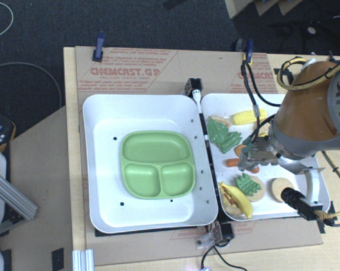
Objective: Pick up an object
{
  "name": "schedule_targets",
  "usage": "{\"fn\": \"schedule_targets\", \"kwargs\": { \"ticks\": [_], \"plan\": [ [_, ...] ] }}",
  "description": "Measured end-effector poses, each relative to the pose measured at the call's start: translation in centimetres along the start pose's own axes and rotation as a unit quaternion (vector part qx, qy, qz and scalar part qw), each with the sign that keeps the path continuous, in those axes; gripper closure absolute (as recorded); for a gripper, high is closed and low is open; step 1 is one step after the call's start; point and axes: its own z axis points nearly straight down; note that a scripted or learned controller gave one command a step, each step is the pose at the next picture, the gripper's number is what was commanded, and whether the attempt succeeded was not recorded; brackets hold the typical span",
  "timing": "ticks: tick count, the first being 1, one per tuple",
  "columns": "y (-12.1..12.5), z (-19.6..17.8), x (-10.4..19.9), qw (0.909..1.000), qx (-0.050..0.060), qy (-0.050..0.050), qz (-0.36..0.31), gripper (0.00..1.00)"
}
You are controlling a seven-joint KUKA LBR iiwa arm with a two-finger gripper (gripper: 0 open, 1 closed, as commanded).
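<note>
Below, dark carpet (cables trailing), cardboard-topped bench [130, 66], two white bins [102, 151], claw [250, 158] state unreadable.

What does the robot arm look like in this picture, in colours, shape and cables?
The arm is thick and rounded, with a wide orange band above a grey wrist section. Black cables and a yellow one loop along its upper side. The gripper at its end is a small dark grey metal part, low over the right bin.
</note>
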Motion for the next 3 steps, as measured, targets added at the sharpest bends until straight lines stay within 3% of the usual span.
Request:
{"fn": "schedule_targets", "kwargs": {
  "ticks": [1, 2, 3],
  "plan": [
    [0.0, -5.0, 5.5, 1.0000, -0.002, 0.000, -0.002, 1.00],
    [0.2, -7.7, 10.1, 1.0000, -0.001, 0.000, -0.002, 1.00],
    [1.1, -12.1, 11.7, 1.0000, -0.002, 0.000, -0.001, 1.00]
  ]
}}
